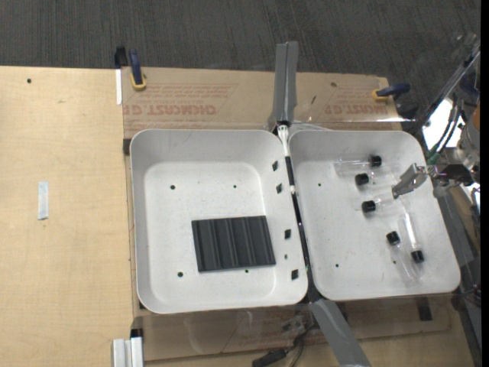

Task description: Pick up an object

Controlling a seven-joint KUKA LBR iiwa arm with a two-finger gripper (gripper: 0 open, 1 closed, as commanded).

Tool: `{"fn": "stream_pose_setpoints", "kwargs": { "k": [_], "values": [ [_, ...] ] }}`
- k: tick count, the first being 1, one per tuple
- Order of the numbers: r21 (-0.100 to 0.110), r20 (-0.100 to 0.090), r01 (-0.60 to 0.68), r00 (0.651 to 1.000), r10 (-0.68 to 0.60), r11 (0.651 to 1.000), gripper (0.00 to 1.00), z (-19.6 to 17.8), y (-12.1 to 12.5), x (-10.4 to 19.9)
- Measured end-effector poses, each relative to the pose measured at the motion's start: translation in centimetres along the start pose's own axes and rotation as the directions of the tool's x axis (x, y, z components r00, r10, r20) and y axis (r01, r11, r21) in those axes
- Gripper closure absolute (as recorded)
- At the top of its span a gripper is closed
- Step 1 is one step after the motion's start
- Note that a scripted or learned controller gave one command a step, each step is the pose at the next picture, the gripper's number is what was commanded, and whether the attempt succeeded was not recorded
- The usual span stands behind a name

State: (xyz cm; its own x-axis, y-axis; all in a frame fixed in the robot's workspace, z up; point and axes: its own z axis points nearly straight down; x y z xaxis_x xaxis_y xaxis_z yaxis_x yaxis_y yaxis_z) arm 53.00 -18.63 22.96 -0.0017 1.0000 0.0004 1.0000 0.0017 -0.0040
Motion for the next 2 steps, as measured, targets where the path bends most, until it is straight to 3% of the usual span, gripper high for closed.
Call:
{"fn": "stream_pose_setpoints", "kwargs": {
  "k": [1,2],
  "values": [
    [-0.01,0.004,0.051,0.999,-0.051,0.999,0.0,10.9,4.0,-0.3],
    [-0.024,0.001,0.093,0.996,-0.093,0.995,0.0,12.5,11.8,-3.1]
  ]
}}
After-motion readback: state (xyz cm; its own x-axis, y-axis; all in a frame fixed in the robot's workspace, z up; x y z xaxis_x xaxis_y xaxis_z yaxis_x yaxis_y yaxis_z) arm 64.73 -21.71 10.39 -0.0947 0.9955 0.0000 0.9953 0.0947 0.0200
